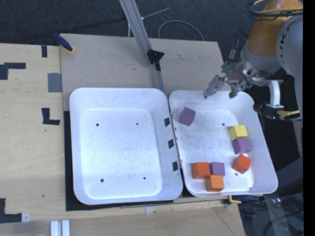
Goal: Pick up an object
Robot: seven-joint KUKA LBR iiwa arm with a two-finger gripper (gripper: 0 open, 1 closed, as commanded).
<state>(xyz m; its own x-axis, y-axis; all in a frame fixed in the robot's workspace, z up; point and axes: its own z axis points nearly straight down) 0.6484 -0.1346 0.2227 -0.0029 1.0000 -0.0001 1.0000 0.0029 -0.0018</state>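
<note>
White plastic makes up both shallow bins on the tabletop: the left bin [120, 146] sits toward the middle of the wooden surface, and the right bin [224, 144] lies just beside it, reaching the tabletop's right edge. All the blocks are in the right bin. A purple block [187, 116] lies alone near that bin's far left corner, well apart from the others. Against the right wall a yellow block [238, 132] touches a second purple block [242, 145] just in front of it, and an orange block [241, 163] sits tilted a little nearer the front. Along the front wall three blocks crowd together — an orange block [200, 170], a small purple block [217, 168] touching it, and another orange block [214, 182] tucked against both. The gripper [222, 90] hangs over the far rim of the right bin, near its far right corner; its two fingers stand spread apart with nothing between them. The lone purple block lies nearest it, with open bin floor around it — no neighbour crowds its sides. A grey metal post [140, 31] slants across the tabletop's far side, ending in a black clamp [155, 56] above the seam between the bins, and a blue-and-yellow tool [64, 43] lies at the far left corner.
</note>
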